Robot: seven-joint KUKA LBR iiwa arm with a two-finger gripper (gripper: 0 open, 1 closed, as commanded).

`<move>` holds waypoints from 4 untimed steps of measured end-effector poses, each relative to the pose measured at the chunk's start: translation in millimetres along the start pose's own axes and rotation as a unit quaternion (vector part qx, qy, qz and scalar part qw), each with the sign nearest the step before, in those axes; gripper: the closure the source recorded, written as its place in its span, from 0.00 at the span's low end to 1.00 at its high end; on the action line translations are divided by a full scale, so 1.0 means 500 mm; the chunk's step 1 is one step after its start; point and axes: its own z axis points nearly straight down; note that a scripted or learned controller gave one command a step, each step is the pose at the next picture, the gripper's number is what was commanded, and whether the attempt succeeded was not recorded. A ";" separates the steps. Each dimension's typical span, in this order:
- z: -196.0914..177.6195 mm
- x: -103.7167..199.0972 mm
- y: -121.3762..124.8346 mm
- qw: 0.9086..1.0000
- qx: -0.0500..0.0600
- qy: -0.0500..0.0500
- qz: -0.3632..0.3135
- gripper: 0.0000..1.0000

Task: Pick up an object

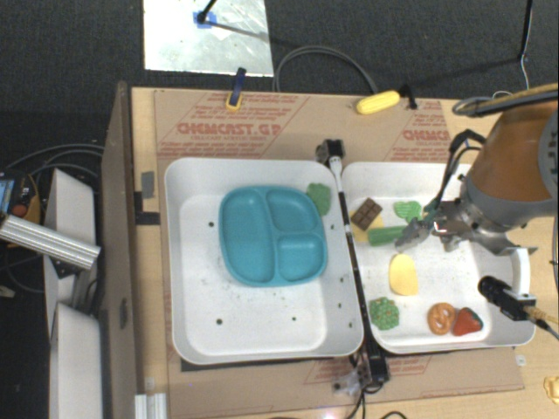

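Worktop (262,120) bears two white bins: the left bin (196,321) holds a blue divided plate (271,236) with a green leafy piece (320,197) at its far right corner. The right bin (489,334) holds a brown chocolate bar (365,212), green pieces (406,209), a green pickle (386,233), a yellow lemon-like item (403,275), a green broccoli-like piece (383,312), a pretzel (441,318) and a strawberry (468,321). End effector (423,230) — low over the right bin's far middle, just right of the pickle, whether spread or pressed together cannot be told — nothing is seen gripped.
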 end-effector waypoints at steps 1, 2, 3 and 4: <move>-0.115 0.011 0.003 1.000 -0.004 -0.001 -0.001 0.00; 0.027 -0.050 0.010 1.000 0.002 -0.001 0.003 0.00; 0.001 0.008 0.013 1.000 -0.001 0.000 -0.001 0.00; -0.007 0.010 -0.009 1.000 0.000 0.000 0.001 0.00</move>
